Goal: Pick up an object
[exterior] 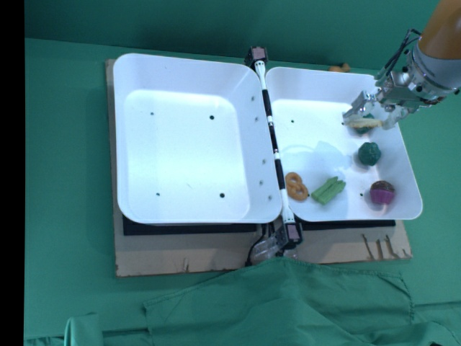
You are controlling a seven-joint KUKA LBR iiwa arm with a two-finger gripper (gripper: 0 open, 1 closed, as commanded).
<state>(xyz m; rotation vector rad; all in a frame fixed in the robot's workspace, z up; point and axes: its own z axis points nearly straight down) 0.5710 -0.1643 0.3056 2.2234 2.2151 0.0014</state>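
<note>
Camera view: claw low over the right bin's far corner

Two shallow white bins sit side by side on the green bench (65,157), resting on a sheet of brown cardboard (166,262). A thin black-and-white divider (270,132) runs between them. The left bin (122,135) shows its bare white floor with a few small dark dots.

The right bin (310,85) holds the objects. A small orange pretzel (295,186) lies near the divider, with a green asparagus bundle (328,189) just beside it. A dark green broccoli piece (369,153) sits further right, and a purple-topped radish (382,192) lies near the front right corner.

The claw (367,114) hangs over the far right part of this bin. A pale yellowish object (364,124) lies right at its tips, and something dark green peeks from behind it; whether the fingers are closed on either cannot be told, as the metal parts overlap them. The arm (441,34) is cut off by the upper right corner. Crumpled green cloth (288,301) covers the front of the bench, and a small orange item (340,68) sits beyond the right bin.
</note>
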